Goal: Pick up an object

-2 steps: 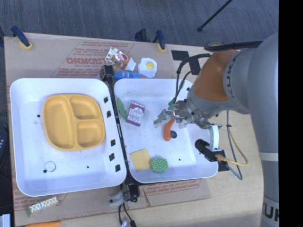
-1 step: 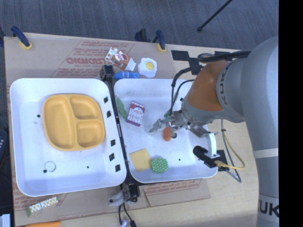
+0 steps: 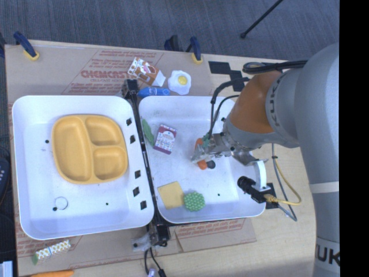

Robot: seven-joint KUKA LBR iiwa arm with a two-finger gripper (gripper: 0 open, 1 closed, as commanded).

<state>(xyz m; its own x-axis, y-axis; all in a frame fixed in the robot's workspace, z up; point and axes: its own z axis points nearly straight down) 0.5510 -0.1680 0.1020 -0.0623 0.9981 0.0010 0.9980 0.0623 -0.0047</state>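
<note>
Nearest the camera, along the front of the right bin, lay a yellow sponge-like square with a green knobbly ball touching its right side. Further in, my pincer was down inside that bin, near its middle, and a small orange piece sat just under its tip; I could not tell whether I held it. To its left lay a small maroon carton and, by the bin's left wall, a green leaf-like piece. The left bin held a yellow divided tray. Beyond the bins, on the cardboard, lay a toy fried egg, a blue item and a snack packet.
</note>
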